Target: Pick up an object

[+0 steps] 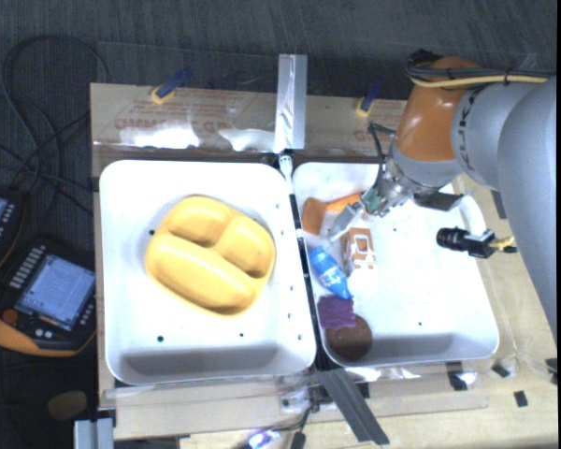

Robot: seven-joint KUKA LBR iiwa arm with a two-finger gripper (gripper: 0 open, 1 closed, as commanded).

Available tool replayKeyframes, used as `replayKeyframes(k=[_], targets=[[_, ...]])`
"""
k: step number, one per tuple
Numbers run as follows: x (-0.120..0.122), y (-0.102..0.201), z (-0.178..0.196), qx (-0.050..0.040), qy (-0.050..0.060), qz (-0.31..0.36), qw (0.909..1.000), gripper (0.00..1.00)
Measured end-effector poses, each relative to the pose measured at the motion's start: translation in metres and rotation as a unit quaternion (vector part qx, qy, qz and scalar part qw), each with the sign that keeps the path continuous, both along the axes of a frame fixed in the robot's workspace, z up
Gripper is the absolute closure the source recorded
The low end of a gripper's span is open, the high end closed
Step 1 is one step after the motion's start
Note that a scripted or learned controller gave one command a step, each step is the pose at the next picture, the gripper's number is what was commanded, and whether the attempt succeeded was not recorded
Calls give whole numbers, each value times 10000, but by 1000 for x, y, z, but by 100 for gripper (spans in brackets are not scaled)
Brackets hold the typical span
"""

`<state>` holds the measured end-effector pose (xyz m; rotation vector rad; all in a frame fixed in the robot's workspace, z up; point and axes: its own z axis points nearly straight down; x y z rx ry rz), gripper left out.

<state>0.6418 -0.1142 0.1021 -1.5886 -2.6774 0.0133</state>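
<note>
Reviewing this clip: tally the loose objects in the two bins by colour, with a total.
Yellow: 1, the big yellow object in the left bin
Orange: 1, orange item in the right bin
White and orange: 1, small box
Blue: 1, blue item
Purple: 1, purple item
Brown: 1, brown ball
Total: 6

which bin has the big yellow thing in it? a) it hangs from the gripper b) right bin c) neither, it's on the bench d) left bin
d: the big yellow thing lies by itself in the left bin, while the gripper is over the right bin.
</note>
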Motion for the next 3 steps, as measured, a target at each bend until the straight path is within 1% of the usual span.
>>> replayKeyframes(k=[1,2,3], targets=[[-44,4,-12,-50,-210,-1151,9931,0],[-43,4,-2,-43,-220,-1154,9931,100],[23,74,81,-54,-137,-666,9977,100]])
